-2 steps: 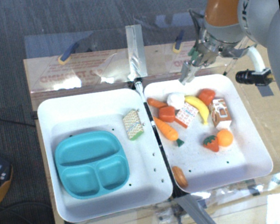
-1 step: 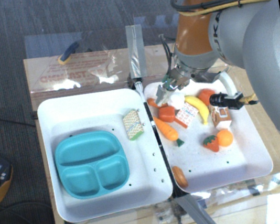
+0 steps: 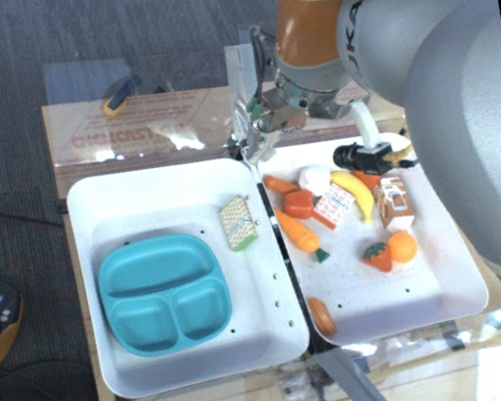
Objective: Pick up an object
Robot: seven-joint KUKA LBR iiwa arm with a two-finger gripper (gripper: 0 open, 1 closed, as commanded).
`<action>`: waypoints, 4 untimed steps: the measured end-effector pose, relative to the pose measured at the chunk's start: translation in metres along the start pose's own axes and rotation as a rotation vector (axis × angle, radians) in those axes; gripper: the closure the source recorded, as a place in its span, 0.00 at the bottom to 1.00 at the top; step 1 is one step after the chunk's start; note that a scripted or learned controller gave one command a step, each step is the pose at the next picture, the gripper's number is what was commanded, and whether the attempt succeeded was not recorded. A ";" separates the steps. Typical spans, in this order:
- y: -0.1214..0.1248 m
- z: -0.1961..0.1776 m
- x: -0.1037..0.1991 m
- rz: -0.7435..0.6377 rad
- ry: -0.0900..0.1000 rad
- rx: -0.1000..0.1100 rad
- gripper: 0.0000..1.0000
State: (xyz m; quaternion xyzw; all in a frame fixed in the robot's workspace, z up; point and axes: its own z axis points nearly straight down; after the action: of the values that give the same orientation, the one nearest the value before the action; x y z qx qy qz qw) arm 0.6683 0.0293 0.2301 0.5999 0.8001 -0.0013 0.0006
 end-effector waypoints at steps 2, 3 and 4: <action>-0.004 -0.013 -0.015 -0.047 0.000 -0.001 1.00; -0.039 -0.054 -0.132 0.008 -0.001 0.000 1.00; -0.029 -0.004 -0.097 -0.028 0.000 0.002 1.00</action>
State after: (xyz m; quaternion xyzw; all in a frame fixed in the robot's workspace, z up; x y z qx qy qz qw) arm 0.6679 -0.0715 0.2341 0.5887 0.8084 -0.0018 -0.0001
